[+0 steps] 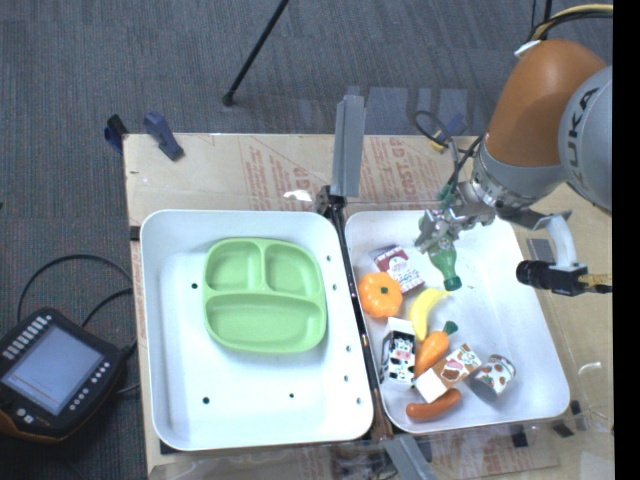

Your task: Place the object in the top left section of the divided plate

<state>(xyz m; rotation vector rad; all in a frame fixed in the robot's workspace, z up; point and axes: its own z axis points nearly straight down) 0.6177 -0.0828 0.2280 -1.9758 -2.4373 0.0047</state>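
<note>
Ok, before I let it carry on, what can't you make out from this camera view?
- Claw: its fingers blur into the green bottle just below; whether they grip it cannot be told.
- Carton labels: the milk carton and red-and-white carton print is too small to read.
- Right bin: its upper right corner is covered by the arm.
- Arm: cut off by the frame's right side.

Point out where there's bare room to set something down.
Left bin: open floor all around the green plate, whose three sections are bare. Right bin: bare strip along its right side; crowded at its left and bottom, from pumpkin to sausage.
</note>
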